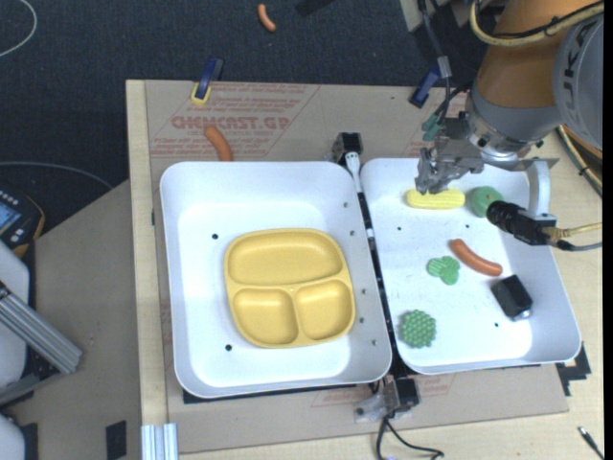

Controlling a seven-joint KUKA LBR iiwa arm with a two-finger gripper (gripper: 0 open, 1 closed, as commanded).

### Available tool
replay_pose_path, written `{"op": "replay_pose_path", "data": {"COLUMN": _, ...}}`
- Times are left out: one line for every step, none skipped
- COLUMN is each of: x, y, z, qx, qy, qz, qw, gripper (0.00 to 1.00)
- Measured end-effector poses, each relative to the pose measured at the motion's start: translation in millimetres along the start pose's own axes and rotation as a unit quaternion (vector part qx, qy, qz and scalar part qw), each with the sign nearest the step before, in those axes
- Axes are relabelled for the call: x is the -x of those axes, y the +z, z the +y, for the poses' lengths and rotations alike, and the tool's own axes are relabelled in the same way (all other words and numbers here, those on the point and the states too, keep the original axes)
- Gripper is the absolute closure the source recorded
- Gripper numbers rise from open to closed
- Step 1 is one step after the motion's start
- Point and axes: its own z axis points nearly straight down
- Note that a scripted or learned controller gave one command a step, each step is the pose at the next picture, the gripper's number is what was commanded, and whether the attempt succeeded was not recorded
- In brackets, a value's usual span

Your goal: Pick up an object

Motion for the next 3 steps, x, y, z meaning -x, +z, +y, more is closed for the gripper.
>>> {"op": "replay_pose_path", "data": {"x": -63.1, "y": 10.9, "z": -10.7, "qx": -0.001, "qy": -0.001, "qz": 0.000, "qw": 1.0000, "gripper": 1.00}}
{"op": "replay_pose_path", "data": {"x": -113.7, "y": 9.7, "z": -31.2, "qx": -0.001, "qy": 0.000, "qz": 0.000, "qw": 1.0000, "gripper": 1.00}}
{"op": "replay_pose_path", "data": {"x": -132.5, "y": 19.2, "z": -20.7, "qx": 0.001, "qy": 0.002, "qz": -0.001, "qw": 1.0000, "gripper": 1.00}}
